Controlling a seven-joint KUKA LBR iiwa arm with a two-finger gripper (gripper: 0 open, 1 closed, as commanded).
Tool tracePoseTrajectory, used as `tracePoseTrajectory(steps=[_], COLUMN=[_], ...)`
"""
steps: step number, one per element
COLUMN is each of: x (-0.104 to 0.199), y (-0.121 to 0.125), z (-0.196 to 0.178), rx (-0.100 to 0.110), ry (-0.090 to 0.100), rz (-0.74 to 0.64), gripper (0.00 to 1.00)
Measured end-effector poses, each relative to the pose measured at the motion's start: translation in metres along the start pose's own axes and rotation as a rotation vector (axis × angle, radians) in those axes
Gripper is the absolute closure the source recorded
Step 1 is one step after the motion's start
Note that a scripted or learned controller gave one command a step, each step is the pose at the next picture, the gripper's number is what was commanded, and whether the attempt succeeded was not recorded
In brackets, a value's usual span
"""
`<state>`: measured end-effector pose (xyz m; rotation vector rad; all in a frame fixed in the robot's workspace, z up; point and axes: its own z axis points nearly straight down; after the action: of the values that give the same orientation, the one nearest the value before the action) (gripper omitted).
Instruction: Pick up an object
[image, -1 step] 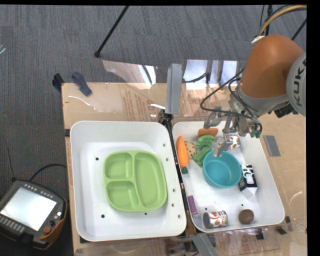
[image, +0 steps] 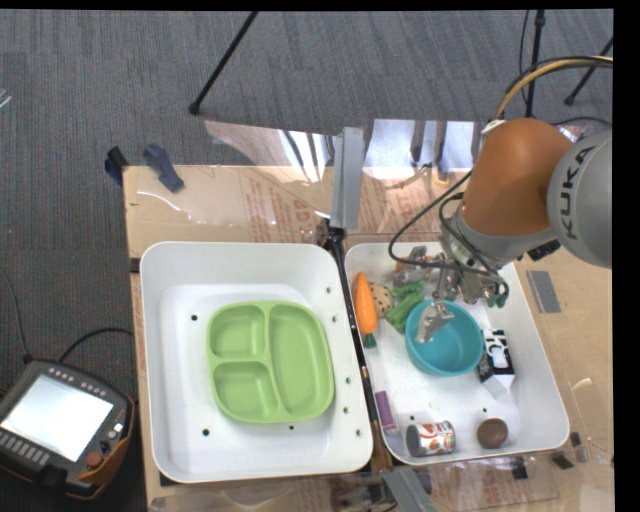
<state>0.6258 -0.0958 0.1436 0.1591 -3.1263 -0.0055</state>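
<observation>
The tool (image: 437, 318) hangs over the near rim of the round teal plastic bowl (image: 446, 345) in the right-hand white bin (image: 545, 385); its metal fingers look close together with nothing seen between them, though whether they are fully closed I cannot tell.

At the lower edge of the frame, in the front of that bin, a red-and-white tin can (image: 431, 438) lies on its side, with a small brown round object (image: 491, 432) just to its right and a thin purple stick (image: 385, 410) to its left. Further up, a black-and-white carton (image: 497, 357) lies beside the bowl's right side. Left of the bowl are a green toy piece (image: 403, 307), a small speckled tan object (image: 382, 297) and an orange toy carrot (image: 365, 303) by the bin's left wall.

The left-hand white bin (image: 170, 300) holds a lime-green divided plastic tray (image: 270, 360). The grey arm with its orange band (image: 510, 180) fills the upper right, above the brown counter (image: 250, 200).
</observation>
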Motion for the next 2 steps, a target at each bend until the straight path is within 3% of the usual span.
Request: tracePoseTrajectory(steps=[1, 2], x=[0.02, 0.017], y=[0.006, 0.007], z=[0.061, 0.05], rx=[0.001, 0.001], ry=[-0.005, -0.006], rz=[-0.002, -0.006], gripper=[0.0, 1.0])
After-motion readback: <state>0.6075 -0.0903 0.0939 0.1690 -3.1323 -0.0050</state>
